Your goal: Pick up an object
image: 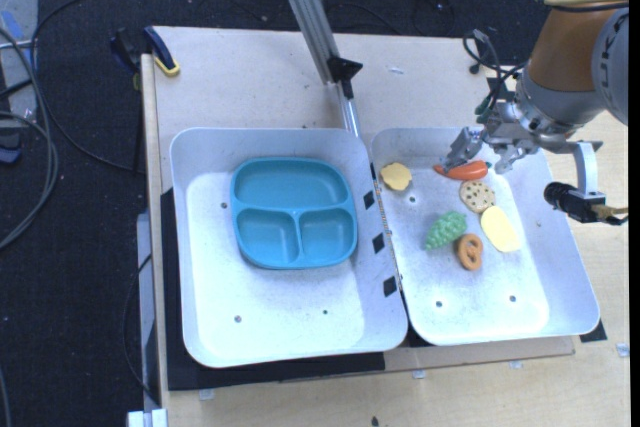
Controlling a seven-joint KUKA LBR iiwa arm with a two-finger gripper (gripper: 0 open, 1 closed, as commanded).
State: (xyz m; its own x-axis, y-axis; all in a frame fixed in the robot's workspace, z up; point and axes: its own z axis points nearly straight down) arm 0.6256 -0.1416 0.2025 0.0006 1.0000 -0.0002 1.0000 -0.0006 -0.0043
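Two white bins sit side by side on the bench (pixel 260 65). The left bin (pixel 200 315) carries a blue divided plate (pixel 295 213) toward its upper middle, with bare floor all round it, widest along the near edge. The right bin (pixel 560 305) has its toys bunched in the upper half; the lower half is open room. My arm (pixel 580 25) comes in from the right and runs off the frame's edge. My gripper (pixel 470 155) hangs low over the far part of the right bin, right at a red-orange carrot (pixel 462 171) whose far end I cover. Whether my jaws are apart or closed on it I cannot tell. Below it lie a brown cookie (pixel 477 195), a yellow lemon (pixel 500 229), green broccoli (pixel 446 231) and an orange doughnut (pixel 469 252). A small yellow piece (pixel 396 177) sits near the left wall.
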